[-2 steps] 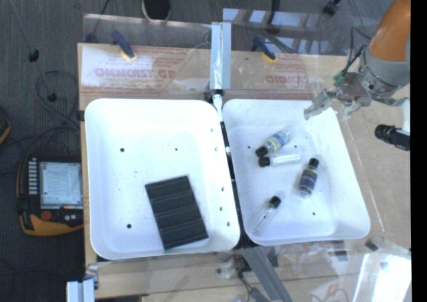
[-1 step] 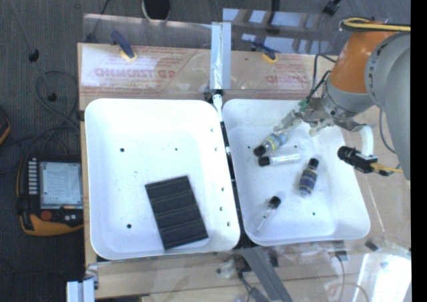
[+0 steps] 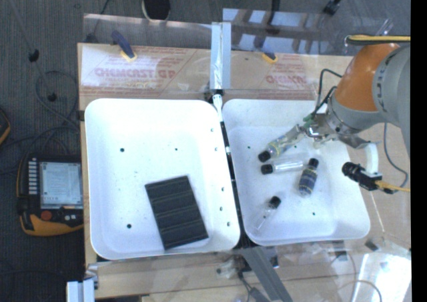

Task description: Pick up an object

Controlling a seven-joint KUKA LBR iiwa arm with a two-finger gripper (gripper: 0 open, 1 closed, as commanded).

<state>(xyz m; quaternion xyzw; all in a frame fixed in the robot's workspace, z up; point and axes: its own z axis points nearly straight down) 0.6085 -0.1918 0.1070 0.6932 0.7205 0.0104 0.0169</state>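
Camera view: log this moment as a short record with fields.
left bin: shallow white bin holding one dark ribbed rectangular block
right bin: shallow white bin holding several small clear vials with black caps
vials: one near the end effector, one lying beside it, a dark bluish one, one near the front
arm: grey with orange band, reaching in from the right
end effector: low over the right bin's far side
grasp: not confirmed

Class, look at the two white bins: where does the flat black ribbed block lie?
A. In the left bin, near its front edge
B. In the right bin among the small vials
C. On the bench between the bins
A: the black ribbed block lies flat in the left bin, toward its front edge, apart from the vials in the right bin.
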